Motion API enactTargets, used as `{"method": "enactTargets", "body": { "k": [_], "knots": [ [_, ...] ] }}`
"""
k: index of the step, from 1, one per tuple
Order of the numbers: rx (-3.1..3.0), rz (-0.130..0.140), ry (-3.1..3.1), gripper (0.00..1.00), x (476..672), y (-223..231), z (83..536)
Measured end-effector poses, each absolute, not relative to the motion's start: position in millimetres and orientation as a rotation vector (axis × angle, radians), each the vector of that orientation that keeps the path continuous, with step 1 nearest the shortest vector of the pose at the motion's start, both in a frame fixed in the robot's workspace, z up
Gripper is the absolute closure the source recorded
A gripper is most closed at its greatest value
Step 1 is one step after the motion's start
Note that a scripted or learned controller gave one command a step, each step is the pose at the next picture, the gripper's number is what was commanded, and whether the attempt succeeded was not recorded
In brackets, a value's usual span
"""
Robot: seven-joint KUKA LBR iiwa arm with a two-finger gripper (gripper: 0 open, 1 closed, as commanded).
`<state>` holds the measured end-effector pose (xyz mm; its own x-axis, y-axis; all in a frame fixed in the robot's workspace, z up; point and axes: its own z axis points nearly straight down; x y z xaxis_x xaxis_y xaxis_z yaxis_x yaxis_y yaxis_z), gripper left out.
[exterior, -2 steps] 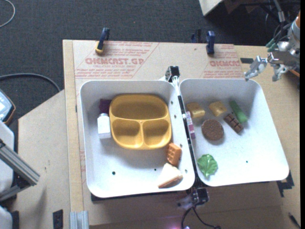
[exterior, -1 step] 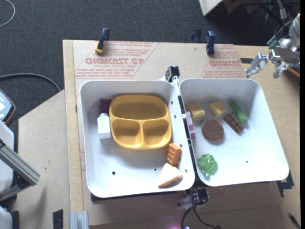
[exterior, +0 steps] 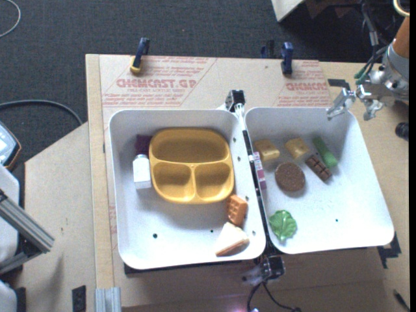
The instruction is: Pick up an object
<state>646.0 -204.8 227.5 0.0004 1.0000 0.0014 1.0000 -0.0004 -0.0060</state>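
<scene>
Glossy yellow three-part plate [exterior: 190,164] in left white bin [exterior: 123,239], round brown patty [exterior: 290,177], ruffled green lettuce [exterior: 283,225] in right bin [exterior: 364,207], metal gripper [exterior: 354,103] fingers spread, holding nothing, above its far corner.

Both bins [exterior: 364,174] look like smooth white plastic with a dull sheen. In the left one, the yellow tray [exterior: 190,164] is smooth, slightly glossy plastic. The table [exterior: 97,142] beneath is matt brown board, like cardboard or paper-faced wood, printed in red. Above the right bin's far corner, the pincer [exterior: 354,101] is bare shiny metal.
</scene>
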Motion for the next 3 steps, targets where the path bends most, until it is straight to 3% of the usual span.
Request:
{"method": "enactTargets", "body": {
  "k": [2, 3],
  "knots": [
    [-2.216, 0.006, -2.218, 0.00, 650.3, -205.4, 102.9],
    [-2.220, 0.000, -2.222, 0.00, 651.2, -204.9, 85.8]
  ]
}}
